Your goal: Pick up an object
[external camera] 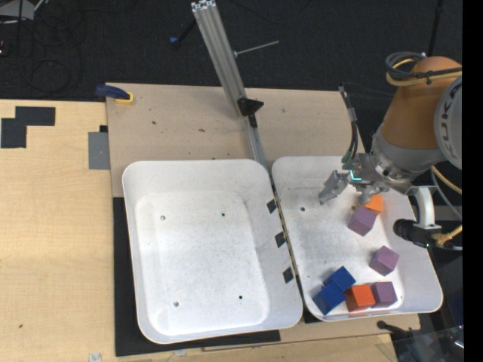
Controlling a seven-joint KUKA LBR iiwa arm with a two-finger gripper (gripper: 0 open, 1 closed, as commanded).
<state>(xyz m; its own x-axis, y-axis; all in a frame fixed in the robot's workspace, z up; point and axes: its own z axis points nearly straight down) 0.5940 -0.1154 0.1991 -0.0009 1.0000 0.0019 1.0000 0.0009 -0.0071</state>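
Observation:
My gripper hangs over the upper part of the right bin, and its two fingers stand spread apart with nothing between them. A small orange block lies right beside the right finger, partly covered by it. Just below it sits a purple cube. Another purple cube rests further toward the bin's front. In the front corner a blue block, a red-orange block and a purple block lie close together.
The left bin sits next to the right one, with black clips along the shared rim. A slanted aluminium bar rises behind the bins. The arm's grey and orange body fills the right side.

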